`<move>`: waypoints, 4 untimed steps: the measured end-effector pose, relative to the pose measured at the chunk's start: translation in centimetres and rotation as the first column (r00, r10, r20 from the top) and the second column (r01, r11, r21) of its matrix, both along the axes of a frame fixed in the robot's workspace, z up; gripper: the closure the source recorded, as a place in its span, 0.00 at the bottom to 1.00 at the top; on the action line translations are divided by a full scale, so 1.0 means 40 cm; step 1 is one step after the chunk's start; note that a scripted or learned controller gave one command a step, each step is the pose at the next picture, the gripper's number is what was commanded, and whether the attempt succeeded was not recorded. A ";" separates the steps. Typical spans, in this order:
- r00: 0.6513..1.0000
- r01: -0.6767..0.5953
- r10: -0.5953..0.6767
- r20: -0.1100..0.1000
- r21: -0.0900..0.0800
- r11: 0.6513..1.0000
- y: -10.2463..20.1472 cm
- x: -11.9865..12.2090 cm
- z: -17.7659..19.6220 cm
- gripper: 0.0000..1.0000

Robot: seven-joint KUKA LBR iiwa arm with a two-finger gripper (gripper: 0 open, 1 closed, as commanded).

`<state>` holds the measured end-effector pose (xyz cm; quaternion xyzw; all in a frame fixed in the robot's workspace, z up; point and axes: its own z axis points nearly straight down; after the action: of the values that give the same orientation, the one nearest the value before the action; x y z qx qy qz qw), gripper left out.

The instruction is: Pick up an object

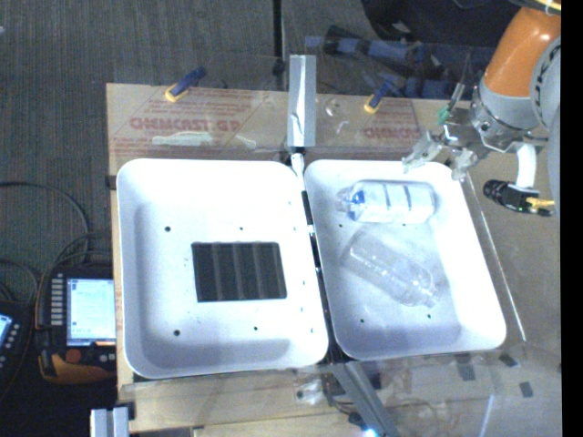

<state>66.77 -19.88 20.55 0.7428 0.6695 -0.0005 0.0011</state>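
Right, bench [182, 121] is a brown board with two white bins side by side, dark carpet around it, a handheld screen [86, 308] on the floor at the left. Left bin [146, 198] has a black ribbed pad [239, 270] in its middle. Right bin [474, 308] holds two clear bottles: one with a blue cap [390, 202] near the far edge, another [393, 267] lying slantwise at the centre. Gripper [440, 150] hangs over the right bin's far right corner, fingers spread, pinching nothing.
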 end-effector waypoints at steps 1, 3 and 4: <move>0.993 0.114 -0.114 -0.002 0.002 0.993 0.068 -0.003 -0.125 0.00; 1.000 0.005 -0.005 0.001 -0.002 1.000 0.152 0.000 -0.222 0.00; 0.993 -0.117 0.117 0.010 -0.002 0.993 0.118 -0.079 -0.286 0.00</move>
<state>63.60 -15.15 9.10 0.7022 0.7119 0.0032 0.0050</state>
